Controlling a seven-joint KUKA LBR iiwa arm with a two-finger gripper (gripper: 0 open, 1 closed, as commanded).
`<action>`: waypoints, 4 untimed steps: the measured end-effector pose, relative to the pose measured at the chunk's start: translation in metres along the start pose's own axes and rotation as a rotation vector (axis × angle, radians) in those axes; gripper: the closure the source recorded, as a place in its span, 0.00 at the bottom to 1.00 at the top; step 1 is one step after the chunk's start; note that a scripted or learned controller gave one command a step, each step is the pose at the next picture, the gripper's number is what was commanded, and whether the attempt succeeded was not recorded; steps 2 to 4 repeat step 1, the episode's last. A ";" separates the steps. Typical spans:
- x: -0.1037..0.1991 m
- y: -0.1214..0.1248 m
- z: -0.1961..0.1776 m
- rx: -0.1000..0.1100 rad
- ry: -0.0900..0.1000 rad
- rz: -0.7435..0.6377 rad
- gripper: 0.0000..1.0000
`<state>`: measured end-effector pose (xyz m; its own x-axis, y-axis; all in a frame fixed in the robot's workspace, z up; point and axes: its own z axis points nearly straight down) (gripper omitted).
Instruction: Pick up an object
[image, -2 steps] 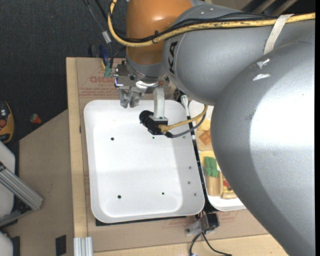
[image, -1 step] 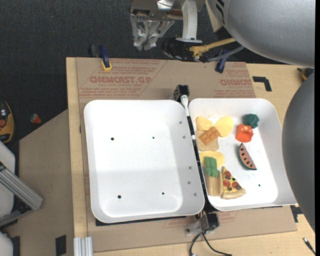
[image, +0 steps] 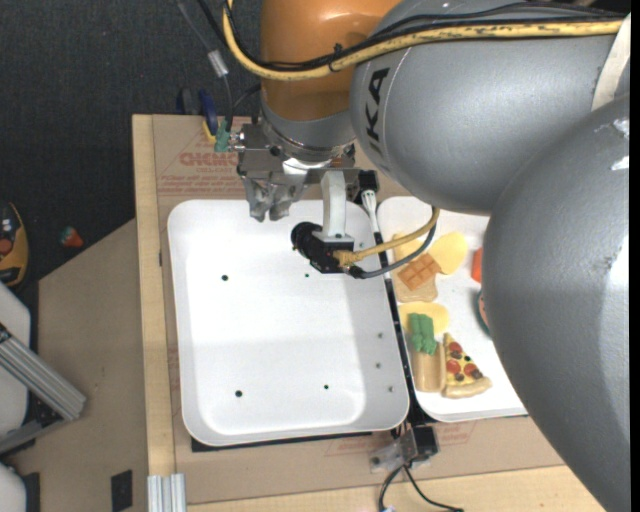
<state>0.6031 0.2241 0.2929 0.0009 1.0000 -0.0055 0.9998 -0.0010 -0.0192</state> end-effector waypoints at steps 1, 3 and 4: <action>-0.001 0.023 -0.182 -0.041 0.012 -0.003 1.00; -0.001 0.023 -0.182 -0.041 0.012 -0.003 1.00; -0.001 0.023 -0.182 -0.041 0.012 -0.003 1.00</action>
